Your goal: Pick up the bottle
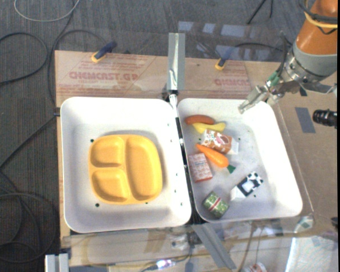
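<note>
The small bottle lies flat, likely light and slippery; best gripped across its middle. The pincer hangs open, empty.

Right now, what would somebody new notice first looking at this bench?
Probably the bright yellow divided tray, sitting alone in the left bin. Next, the cluster of small items in the right bin, an orange carrot among them. The gripper hangs over that bin's far right corner.

The arm is cut off by the top-right frame edge.
</note>
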